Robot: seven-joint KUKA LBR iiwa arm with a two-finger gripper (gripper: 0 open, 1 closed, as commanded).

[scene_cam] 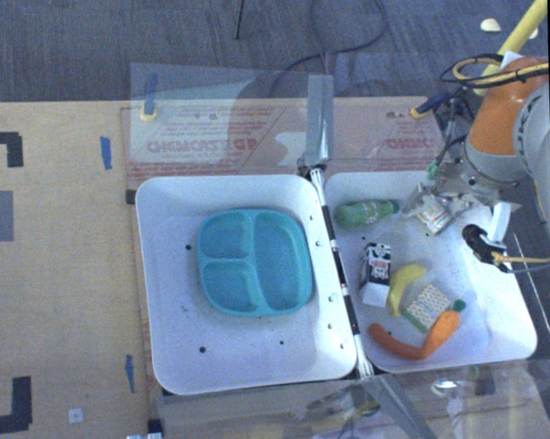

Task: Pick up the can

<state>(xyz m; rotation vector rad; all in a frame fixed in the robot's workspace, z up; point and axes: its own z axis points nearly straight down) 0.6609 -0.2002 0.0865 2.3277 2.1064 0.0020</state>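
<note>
Over the right bin (509,336), the gripper (439,206) hovers near the far wall, its grasp impossible to tell. What looks like the green can (366,211) lies on its side just beside it; a grasp across its narrow body should hold best.

Red lettering is showing on the clear plastic sheet (220,135) lying on the desk (60,267) behind the left bin (163,353), well to the left of the hand (441,204). It is reading reversed through the sheet and is too blurred to spell out. A second patch of red print is appearing on the same sheet just behind the hand, equally unreadable. The small black-and-white carton (377,264) in the right bin (517,327), near the hand, is carrying markings too small to make out.
</note>
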